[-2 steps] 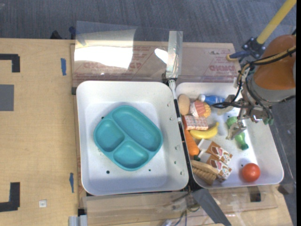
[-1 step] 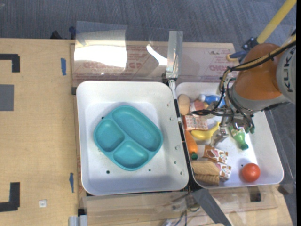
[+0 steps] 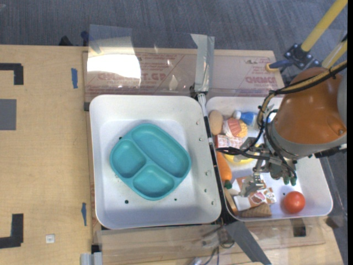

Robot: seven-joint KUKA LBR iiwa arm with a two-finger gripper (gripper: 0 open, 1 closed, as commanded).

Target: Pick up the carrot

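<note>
Approach is the step in hand. Nearest the camera, beside the tomato (image 3: 294, 202), the gripper (image 3: 255, 184) hangs over clutter, apparently empty; its spread cannot be told. Left of it, the carrot (image 3: 224, 168) lies against the bin wall (image 3: 212, 164), needing a leftward shift, then descent.

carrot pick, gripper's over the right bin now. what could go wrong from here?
1. The carrot lies tight against the right bin's left wall, so a finger may hit the wall instead of getting beside it.
2. The gripper hangs to the right of the carrot, above flat packets; closing here would likely catch those.
3. A potato and other food crowd the carrot's top end, so a nudge could shift things.
</note>
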